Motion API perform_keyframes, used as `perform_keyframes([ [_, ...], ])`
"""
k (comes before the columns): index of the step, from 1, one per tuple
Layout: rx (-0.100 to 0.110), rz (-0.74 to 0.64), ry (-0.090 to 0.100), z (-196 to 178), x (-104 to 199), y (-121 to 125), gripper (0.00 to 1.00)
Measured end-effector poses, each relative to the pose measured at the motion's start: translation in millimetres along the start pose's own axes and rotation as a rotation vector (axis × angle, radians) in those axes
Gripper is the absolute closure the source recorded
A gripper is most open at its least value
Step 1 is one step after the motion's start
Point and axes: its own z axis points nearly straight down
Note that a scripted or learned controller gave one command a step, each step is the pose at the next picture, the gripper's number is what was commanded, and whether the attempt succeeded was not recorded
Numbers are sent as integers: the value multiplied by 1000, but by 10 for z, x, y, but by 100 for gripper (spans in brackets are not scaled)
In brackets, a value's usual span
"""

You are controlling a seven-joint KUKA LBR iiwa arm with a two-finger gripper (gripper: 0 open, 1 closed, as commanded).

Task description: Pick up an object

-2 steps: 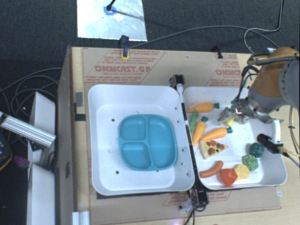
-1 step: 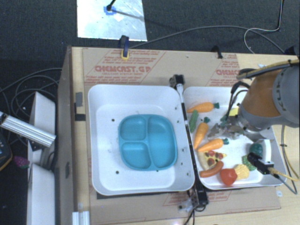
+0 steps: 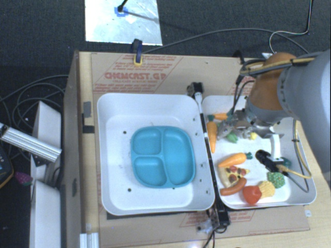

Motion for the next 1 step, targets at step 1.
perform_keyframes([
  [1,-2,-6,9,-273,32,580,0],
])
